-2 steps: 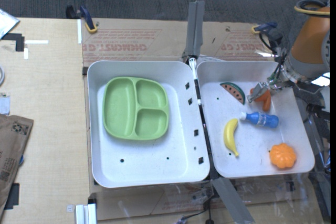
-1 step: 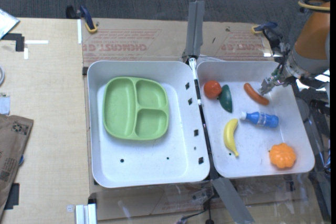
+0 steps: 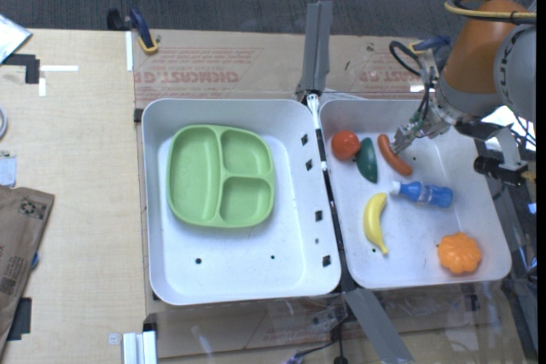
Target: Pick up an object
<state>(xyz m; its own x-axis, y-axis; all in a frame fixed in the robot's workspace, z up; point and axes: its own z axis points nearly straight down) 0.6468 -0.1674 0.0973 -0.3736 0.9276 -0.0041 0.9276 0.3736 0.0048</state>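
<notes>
One green plate (image 3: 222, 176) is sitting in the left bin (image 3: 162, 268). The right bin (image 3: 486, 264) is holding six things: a tomato (image 3: 345, 144) at eleven o'clock, a green pepper (image 3: 368, 159), a sausage (image 3: 393, 156), a blue bottle (image 3: 422, 193), a banana (image 3: 375, 222) and an orange pumpkin (image 3: 460, 254) at five. The claw (image 3: 409, 135) is hovering beside the sausage, grip unclear. The cardboard lettering is unreadable.

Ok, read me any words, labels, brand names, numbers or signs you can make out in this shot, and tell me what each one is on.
Red printed lettering on the cardboard sheet behind the bins: upside down from this camera and too blurred to read.
Recycling-type symbol on the brown paper bag at the left edge: a sign, with no readable words.
Blue bottle in the right bin: no label legible.
Nothing else carries readable text.
</notes>
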